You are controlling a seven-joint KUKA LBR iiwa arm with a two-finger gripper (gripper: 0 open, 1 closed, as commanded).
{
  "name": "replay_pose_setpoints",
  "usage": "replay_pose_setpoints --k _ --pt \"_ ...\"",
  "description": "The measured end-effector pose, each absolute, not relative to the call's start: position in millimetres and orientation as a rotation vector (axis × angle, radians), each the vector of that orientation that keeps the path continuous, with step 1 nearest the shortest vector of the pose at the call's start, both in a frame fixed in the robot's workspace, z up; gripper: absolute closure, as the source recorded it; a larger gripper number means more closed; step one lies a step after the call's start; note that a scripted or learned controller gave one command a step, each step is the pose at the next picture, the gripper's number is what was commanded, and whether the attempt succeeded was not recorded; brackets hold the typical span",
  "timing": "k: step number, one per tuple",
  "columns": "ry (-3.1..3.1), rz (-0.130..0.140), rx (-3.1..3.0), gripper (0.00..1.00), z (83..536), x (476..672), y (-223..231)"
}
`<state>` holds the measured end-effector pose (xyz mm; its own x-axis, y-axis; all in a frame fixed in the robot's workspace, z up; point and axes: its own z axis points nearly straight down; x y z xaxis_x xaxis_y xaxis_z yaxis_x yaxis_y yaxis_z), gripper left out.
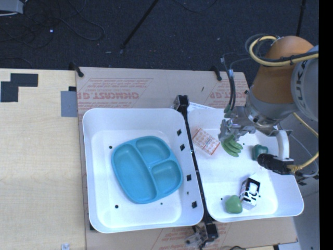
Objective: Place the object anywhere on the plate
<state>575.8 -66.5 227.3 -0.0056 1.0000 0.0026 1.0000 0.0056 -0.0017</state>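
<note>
My gripper (pixel 232 134) hangs low over the right bin (pixel 291 204), its fingers pinched on a green, banana-like bunch (pixel 232 147) near the bin's upper middle. The blue three-compartment plate (pixel 146 168) lies in the left bin (pixel 99 139), well apart from my catch. Around me in the right bin: a red-and-white packet (pixel 205 141) to the left, a small teal piece (pixel 259 151) to the right, a green pear-like fruit (pixel 234 204) touching a black-and-white block (pixel 251 192) toward the near edge
</note>
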Motion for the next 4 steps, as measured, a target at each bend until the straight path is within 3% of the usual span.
replay_pose_setpoints --k 1,2,3,4 --pt "-2.225 0.001 -2.215 1.00 220 596.2 -10" --pt "-2.225 0.001 -2.214 1.00 218 602.5 48" --pt "-2.226 -0.001 -2.216 1.00 235 623.6 94" --pt "-2.221 0.005 -2.220 1.00 224 628.9 101"
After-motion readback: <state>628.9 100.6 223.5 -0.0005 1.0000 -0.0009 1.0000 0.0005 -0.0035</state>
